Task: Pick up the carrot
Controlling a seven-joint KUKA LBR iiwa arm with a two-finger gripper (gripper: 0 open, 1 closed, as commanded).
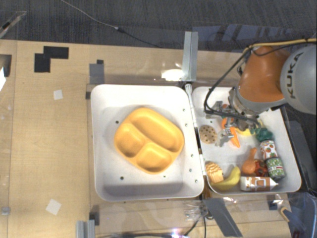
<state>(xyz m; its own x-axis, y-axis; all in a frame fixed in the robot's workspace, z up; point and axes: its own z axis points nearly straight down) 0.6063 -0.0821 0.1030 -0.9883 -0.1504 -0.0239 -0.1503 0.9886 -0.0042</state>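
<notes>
Banana [229, 180]: nearest the camera, at the front wall of the right bin [292, 180], well in front of the tool and a little to its left in the view.
Carton [258, 183]: lies flat just right of the banana, along the same front wall.
Waffle-like piece [214, 171]: touches the banana's left end, in front of the tool.
Small bottle [271, 158]: right of and in front of the tool, with a red-orange piece beside it that I cannot name.
Cookie [206, 133]: just left of the tool, near the wall between the bins.
Tool [228, 131]: low over the rear-middle of the right bin, under the orange band of the arm [265, 81]. Grey fingers point down at the carrot; whether they are spread or closed, and whether they have hold of anything, I cannot tell from here.
Carrot [235, 131]: right at the fingertips and partly hidden by them. Orange shows on both sides of the grey metal. Its long axis seems to run from rear-left to front-right, with green top [262, 132] just right of the tool.
Key relation: carrot and tool appear to coincide, so I judge that the grasp depends on the fingers closing across that slanted axis rather than along it.
Yellow divided plate [148, 140]: in the left bin [104, 182], well left of the tool.
Counter [44, 148]: pale wood, farther left again.
</notes>
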